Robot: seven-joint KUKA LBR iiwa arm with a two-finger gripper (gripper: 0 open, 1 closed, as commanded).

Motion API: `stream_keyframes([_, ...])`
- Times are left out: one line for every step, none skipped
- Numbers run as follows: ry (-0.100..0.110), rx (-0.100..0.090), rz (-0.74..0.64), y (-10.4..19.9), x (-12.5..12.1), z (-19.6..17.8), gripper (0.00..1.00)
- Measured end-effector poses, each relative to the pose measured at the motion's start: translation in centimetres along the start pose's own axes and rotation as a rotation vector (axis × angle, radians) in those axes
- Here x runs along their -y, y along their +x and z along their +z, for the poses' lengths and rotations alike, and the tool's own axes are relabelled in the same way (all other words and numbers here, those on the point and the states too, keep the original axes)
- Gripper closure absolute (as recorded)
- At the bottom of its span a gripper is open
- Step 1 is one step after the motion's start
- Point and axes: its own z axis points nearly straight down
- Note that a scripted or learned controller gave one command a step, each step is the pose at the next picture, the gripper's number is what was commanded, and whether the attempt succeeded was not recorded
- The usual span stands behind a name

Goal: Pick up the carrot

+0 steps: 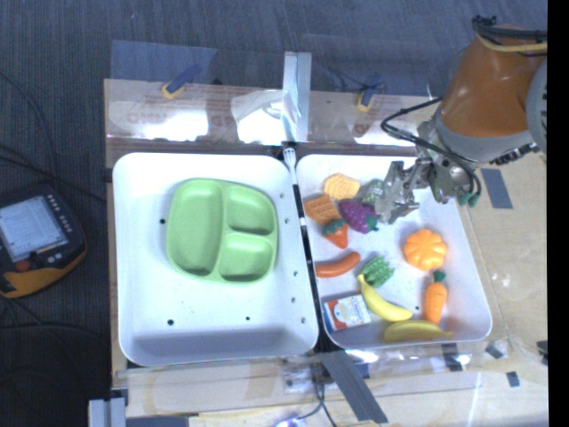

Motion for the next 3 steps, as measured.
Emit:
stream_keyframes([0.004,-0.010,0.010,-0.2,8.7,-4.1,1.00])
stream_keyframes([0.001,-0.013,0.006,-0.3,8.4,-3.9,0.00])
stream_keyframes([-0.003,-0.018,0.018,1.0,8.7,12.1,0.00])
